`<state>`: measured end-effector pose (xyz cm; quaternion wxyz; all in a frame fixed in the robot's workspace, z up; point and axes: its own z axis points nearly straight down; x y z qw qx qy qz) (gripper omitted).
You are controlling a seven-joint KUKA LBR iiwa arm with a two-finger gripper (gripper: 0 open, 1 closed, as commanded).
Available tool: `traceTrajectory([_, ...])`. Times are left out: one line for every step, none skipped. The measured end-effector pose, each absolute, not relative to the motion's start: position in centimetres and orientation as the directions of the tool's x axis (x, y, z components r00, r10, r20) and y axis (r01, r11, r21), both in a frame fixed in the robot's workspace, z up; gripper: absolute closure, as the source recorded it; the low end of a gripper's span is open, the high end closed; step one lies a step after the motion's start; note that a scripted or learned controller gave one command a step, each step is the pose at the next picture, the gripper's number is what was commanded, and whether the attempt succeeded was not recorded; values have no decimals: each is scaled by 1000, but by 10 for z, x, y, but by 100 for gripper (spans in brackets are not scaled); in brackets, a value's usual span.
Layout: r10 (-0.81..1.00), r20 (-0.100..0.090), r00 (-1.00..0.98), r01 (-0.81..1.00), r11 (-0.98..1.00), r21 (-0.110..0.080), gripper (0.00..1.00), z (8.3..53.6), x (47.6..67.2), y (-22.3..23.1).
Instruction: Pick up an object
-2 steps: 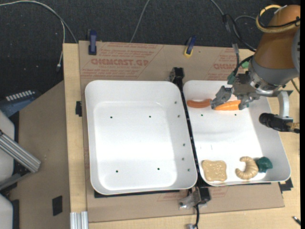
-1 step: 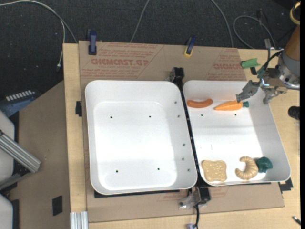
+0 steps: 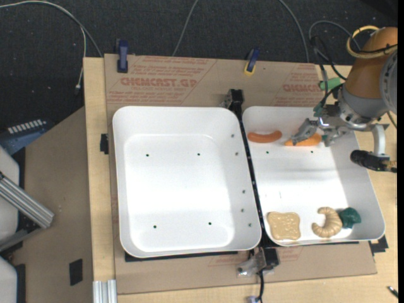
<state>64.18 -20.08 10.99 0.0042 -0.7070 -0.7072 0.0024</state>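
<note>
Camera view: looked down at a slant on the bench, with my arm (image 3: 369,74) reaching in from the right.
Arm: grey, with an orange band above the wrist, bent down over the far end of the right bin (image 3: 360,188).
Gripper (image 3: 314,131): low inside the right bin, near its far wall, fingers pointing toward the bin's middle.
Gripper state: I could not tell how far my fingers were parted; they were small and partly blurred against the white floor, and I could not tell whether they had hold of anything.
Carrot (image 3: 305,142): a small orange piece lay right at my fingertips, on the bin floor as far as I could tell; whether I touched it or merely stood beside it I could not say.
Sausage (image 3: 264,136): an orange-red, slightly curved piece lay to the left of the carrot, near the far left corner of the right bin, apart from my gripper.
Toast (image 3: 283,225): a tan slice sat at the near end of the right bin, close to the divider side.
Croissant (image 3: 327,222): beige and curled, just right of the toast.
Green object (image 3: 349,217): small and dark green, touching or just beside the croissant's right side.
Left bin (image 3: 126,188): white and shallow, side by side with the right bin.
Bench (image 3: 189,77): brown board with red lettering under both bins.
</note>
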Motion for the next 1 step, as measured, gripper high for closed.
traceTrajectory([1000,0,-2,1000,2,-2,0,83,666,-182])
